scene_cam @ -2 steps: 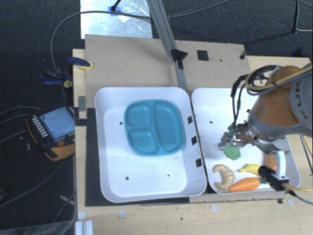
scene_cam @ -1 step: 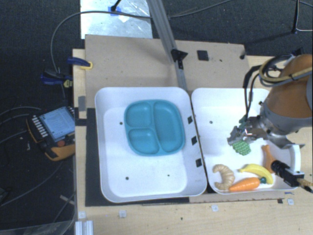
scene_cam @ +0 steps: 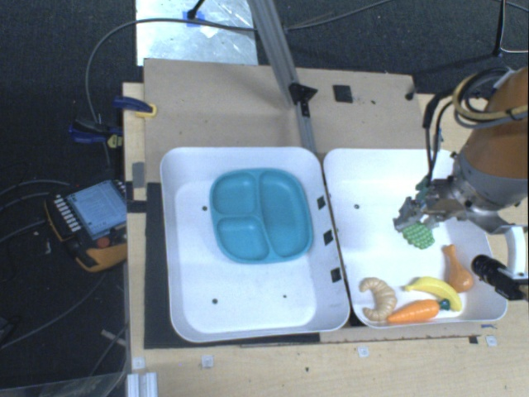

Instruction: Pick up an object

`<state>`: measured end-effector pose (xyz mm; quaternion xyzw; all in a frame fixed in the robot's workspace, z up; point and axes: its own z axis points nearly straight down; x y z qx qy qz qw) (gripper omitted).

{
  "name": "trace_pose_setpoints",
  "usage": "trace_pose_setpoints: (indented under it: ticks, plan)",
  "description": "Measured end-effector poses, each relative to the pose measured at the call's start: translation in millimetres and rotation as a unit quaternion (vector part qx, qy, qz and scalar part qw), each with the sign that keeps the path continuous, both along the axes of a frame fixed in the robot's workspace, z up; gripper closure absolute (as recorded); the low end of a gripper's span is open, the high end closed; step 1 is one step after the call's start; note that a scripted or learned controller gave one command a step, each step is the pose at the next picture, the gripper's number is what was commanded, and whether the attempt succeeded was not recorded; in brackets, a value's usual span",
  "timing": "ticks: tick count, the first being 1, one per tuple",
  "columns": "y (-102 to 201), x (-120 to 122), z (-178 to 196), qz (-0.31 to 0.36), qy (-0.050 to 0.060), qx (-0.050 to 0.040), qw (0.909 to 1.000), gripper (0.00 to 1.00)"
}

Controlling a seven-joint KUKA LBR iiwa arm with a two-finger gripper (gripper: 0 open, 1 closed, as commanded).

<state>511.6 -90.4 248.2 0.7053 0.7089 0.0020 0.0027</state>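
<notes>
Reaching in from the right side of the camera view, the grey arm with its orange band (scene_cam: pixel 502 106) is positioning the tool (scene_cam: pixel 413 216) low over the right bin (scene_cam: pixel 364 180), directly above and against a green bumpy object (scene_cam: pixel 419 236) that resembles a bunch of grapes. The green object is lying on the bin floor toward the right-centre of that bin, and the tool is overlapping its upper edge; whether the tool is spread, pressed together or pinching the green object cannot be told from this angle, since the metal parts are merging into one dark grey cluster. Along the near edge of the right bin, four more items are resting close together: a tan croissant (scene_cam: pixel 378 296) at the left, an orange carrot (scene_cam: pixel 413 311) just beside it, a yellow banana (scene_cam: pixel 433 289) lying above the carrot, and a brown drumstick-shaped piece (scene_cam: pixel 456 270) standing near the bin's right wall. The left bin (scene_cam: pixel 186 304) is carrying a blue divided plate (scene_cam: pixel 261 215) with three compartments, sitting in its upper middle area. Both bins are sitting side by side on the brown surface (scene_cam: pixel 215 98), touching along their inner walls.
</notes>
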Motion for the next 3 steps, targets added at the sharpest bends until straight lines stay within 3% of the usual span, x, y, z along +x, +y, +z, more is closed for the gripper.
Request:
trace_pose_setpoints:
  ticks: [1, 3]
  plan:
    - [0, 1, 42, 0.000, 0.001, 0.0000, 1.0000, 1.00]
    - [91, 19, 18, 0.002, 0.003, 0.0013, 1.0000, 1.00]
